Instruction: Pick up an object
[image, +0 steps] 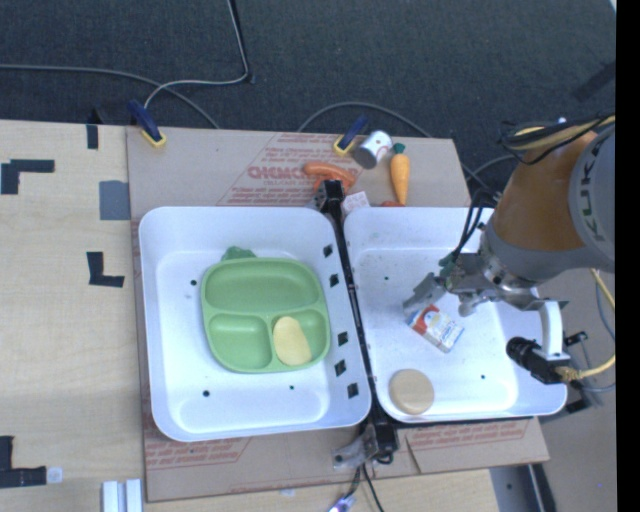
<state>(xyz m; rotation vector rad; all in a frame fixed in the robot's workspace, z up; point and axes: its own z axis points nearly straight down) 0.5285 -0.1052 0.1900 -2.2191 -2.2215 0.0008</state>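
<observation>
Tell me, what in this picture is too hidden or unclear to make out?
- End effector, camera view: the arm's wrist above covers much of it, so its state is unclear.
- Small packet in the right bin: too small and blurred to read the printing.
- Green object behind the green tray: the tray's rim hides most of it.
- Right bin's far corner: hidden under the arm.

1. Two bins sat side by side on the bench: left bin (160, 300) at 9 o'clock, right bin (500, 400) at 3 o'clock, their inner walls touching.
2. In the left bin lay a divided plate (262, 290); an oval piece (292, 341) rested in its 5 o'clock compartment.
3. In the right bin, a small packet (436, 326) lay near centre; a round disc (411, 391) at 7 o'clock of it.
4. The gripper (452, 290) hung just at 12 o'clock of the packet.
5. Beyond the bins, at 12 o'clock, a carrot (400, 177) lay on the cardboard (200, 170).
</observation>
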